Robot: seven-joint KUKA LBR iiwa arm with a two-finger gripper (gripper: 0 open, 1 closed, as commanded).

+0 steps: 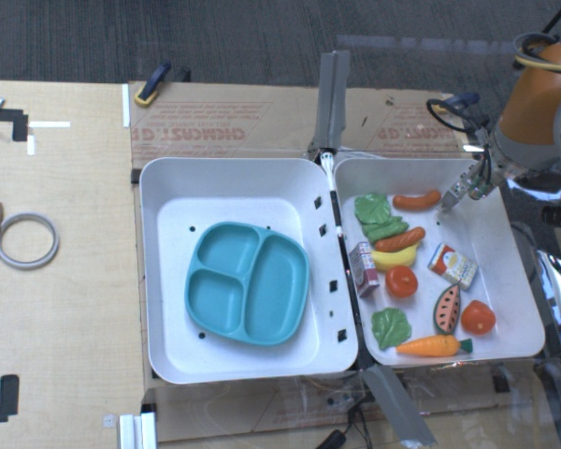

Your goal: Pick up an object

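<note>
Partly cropped arm (533, 101), small blurred gripper (460, 195) near sausage (417, 199)

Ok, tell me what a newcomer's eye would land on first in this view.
First the big blue divided plate, lying alone in the left bin. Then the bright heap of toy food in the right bin: a carrot along the near wall, a watermelon slice, tomatoes, a banana. Last, the arm's end effector at that bin's far right, beside a sausage.
</note>
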